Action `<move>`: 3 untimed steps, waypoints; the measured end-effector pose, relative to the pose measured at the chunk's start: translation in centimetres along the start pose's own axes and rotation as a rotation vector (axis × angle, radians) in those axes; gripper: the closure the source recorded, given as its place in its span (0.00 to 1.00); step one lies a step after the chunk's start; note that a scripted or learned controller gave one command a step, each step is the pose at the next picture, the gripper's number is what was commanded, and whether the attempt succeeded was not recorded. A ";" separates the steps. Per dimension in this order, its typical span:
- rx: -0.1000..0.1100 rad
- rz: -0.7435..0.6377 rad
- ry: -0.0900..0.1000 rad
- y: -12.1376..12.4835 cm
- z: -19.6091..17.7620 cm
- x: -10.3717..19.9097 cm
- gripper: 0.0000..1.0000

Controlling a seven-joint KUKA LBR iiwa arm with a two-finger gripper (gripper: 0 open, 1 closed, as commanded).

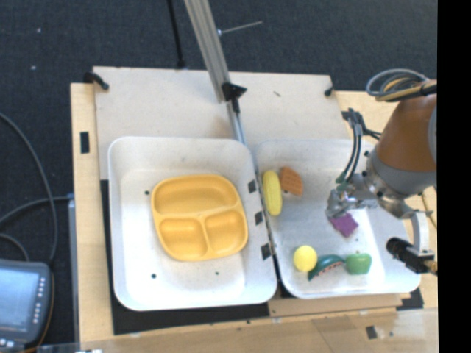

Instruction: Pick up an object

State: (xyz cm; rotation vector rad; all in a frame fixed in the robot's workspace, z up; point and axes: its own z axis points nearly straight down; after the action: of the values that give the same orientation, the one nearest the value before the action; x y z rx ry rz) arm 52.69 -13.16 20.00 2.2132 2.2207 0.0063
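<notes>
My gripper (341,210) hangs over the right bin (309,153), right above a small purple object (345,224) that shows just below its tip. Whether the purple object is between the fingers I cannot tell. A yellow corn-like piece (272,192) lies at the bin's left wall with a brown piece (291,181) beside it. Near the front wall lie a yellow ball (305,257), a dark green piece (327,265) and a green apple-like piece (358,263).
The left bin (132,285) holds a yellow divided tray (199,216). A slanted metal pole (210,43) rises behind the bins. The arm's grey and orange body (405,145) covers the right bin's far right corner.
</notes>
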 end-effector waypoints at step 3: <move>0.003 -0.005 0.004 1.5 -4.6 10.2 1.00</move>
State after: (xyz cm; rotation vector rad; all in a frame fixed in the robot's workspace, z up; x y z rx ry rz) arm 54.10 -2.96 24.58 2.2108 2.2299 0.0065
